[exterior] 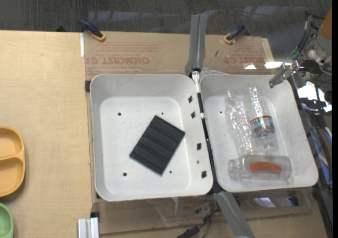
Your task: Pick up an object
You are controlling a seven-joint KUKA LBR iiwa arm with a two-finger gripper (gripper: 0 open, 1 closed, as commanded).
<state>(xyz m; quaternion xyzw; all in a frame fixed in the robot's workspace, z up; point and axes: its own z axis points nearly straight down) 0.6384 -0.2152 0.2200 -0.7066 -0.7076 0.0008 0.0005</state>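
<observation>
Right bin (301,126) holds three clear plastic items: a crumpled bottle (237,121), a labelled bottle (261,123) and, near the front wall, a lying container (260,168) with an orange piece inside; all judged light, slippery and easily crushed, best pinched across the body. Left bin (105,126) holds a flat, stiff black ribbed panel (157,144), lying with open floor around it. Gripper (288,73) sits above the right bin's far right corner, holding nothing; its jaw state cannot be judged.
</observation>
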